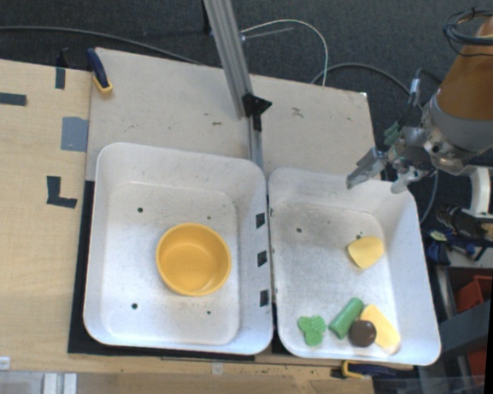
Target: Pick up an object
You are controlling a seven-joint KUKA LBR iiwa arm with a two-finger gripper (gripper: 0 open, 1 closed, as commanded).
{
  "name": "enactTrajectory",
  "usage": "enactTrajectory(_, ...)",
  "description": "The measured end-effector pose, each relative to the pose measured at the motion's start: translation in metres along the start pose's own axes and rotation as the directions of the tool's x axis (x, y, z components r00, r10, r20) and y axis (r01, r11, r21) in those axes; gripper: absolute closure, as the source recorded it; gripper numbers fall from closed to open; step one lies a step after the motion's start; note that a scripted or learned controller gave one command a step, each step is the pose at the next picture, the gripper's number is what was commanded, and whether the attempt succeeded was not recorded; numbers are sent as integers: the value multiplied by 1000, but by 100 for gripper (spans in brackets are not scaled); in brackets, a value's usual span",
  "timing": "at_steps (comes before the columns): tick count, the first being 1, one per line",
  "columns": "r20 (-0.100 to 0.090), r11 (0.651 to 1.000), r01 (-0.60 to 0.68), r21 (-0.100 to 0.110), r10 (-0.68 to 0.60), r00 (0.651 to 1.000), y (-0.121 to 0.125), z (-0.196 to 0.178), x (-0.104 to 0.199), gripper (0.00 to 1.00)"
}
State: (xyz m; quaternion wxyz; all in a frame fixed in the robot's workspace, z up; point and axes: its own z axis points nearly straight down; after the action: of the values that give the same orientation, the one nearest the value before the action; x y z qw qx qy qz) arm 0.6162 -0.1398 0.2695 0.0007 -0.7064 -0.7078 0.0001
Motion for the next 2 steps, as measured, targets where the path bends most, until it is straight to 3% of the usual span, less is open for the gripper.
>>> enactTrajectory(1, 0, 1000, 0, 0, 0, 1000, 0, 0, 0, 0)
enactTrajectory(2, 1, 1000, 0, 6, 0, 1000, 3, 64, 4, 0)
